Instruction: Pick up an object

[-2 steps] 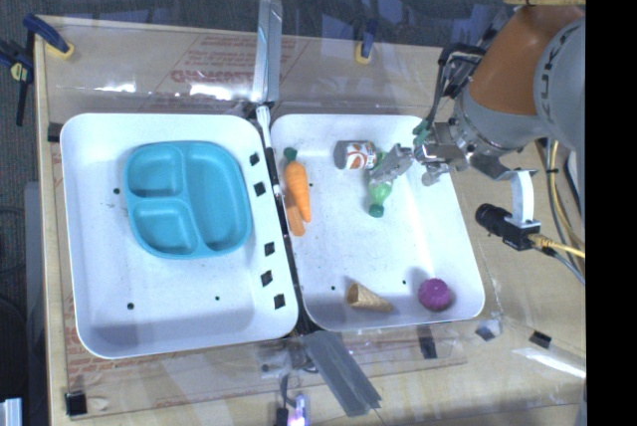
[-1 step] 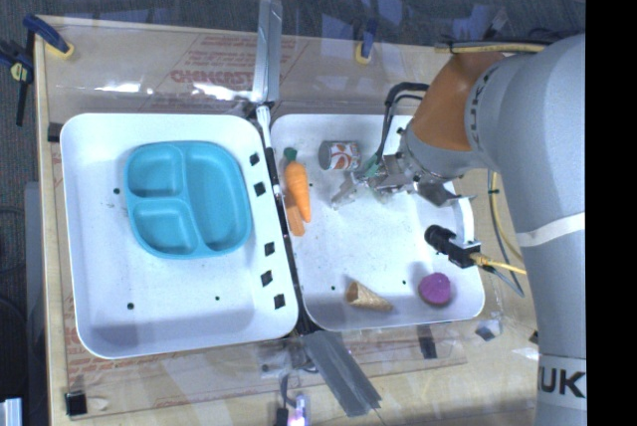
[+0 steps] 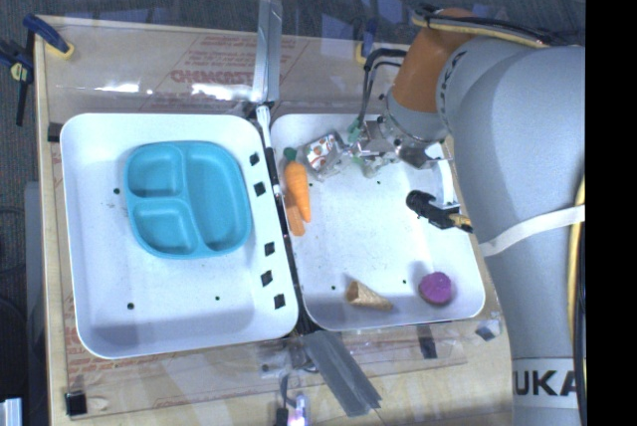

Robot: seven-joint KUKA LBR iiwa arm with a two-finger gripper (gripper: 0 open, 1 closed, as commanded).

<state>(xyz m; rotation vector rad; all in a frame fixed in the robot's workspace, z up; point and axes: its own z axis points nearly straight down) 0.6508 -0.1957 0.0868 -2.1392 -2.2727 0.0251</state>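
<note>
I am holding my gripper (image 3: 373,153) over the far end of the right bin (image 3: 328,255), just beside a crumpled silver object (image 3: 322,153). I cannot tell whether they are touching, how far the gripper is standing open, or whether it is gripping anything. A carrot (image 3: 297,195) is lying along that bin's left wall. A cone (image 3: 366,295) and a purple ball (image 3: 436,288) are sitting apart near its front edge. The left bin (image 3: 90,295) is holding a blue divided plate (image 3: 187,198), lying flat.

Bright even light, glare streaks on clear sheet (image 3: 129,88), faint soft shadows; detail slightly blurred
</note>
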